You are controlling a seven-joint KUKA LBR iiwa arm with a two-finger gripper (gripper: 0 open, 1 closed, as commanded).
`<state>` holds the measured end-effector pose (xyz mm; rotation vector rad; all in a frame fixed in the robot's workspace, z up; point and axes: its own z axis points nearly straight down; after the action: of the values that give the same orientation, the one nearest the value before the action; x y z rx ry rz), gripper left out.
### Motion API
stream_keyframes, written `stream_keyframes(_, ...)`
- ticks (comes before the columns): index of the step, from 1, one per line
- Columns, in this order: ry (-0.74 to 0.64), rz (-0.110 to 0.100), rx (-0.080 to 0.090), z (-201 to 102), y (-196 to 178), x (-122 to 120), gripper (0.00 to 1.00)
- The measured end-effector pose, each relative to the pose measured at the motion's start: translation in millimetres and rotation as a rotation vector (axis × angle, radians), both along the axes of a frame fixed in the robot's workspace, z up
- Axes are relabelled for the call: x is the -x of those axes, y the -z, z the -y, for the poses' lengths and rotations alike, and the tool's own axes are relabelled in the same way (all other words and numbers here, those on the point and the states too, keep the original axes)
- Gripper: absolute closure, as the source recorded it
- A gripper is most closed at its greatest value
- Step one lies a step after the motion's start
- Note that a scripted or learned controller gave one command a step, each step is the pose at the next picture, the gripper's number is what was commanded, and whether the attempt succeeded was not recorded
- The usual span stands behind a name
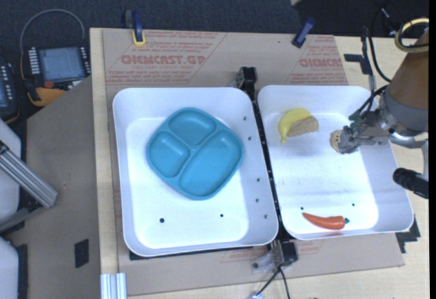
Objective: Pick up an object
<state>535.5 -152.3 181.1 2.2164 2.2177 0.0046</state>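
Bench seen from above, L to R. L bin (pixel 129 154): shallow white tray holding a blue divided plate (pixel 195 152) w/ three compartments, lying flat near the bin's centre, turned at an angle to the bin walls. A black clamp (pixel 246 76) sits at the top of the seam between the bins; a second fitting w/ cables (pixel 283 255) sits at the bottom of the seam. R bin (pixel 381 216): a yellow banana piece (pixel 297 124) w/ a tan cut end lies in the upper L part; a red chili pepper (pixel 324 221) w/ a green stem lies near the front wall, well apart from the banana. A small tan lump (pixel 336 140) lies at mid-height toward the R side, touching or just beside the gripper (pixel 349 141). The arm (pixel 412 86) enters from the R, orange band above the wrist, gripper lowered into the R bin; whether it is spread or pinched on the lump cannot be told. Cardboard sheet (pixel 204 52) w/ red print underlies both bins.
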Motion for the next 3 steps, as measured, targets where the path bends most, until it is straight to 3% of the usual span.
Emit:
stream_keyframes(2, 0.000, 0.002, 0.001, 9.3, -107.6, 3.4, 1.00)
stream_keyframes(3, -0.006, -0.006, -0.004, -42.8, -107.4, -2.5, 1.00)
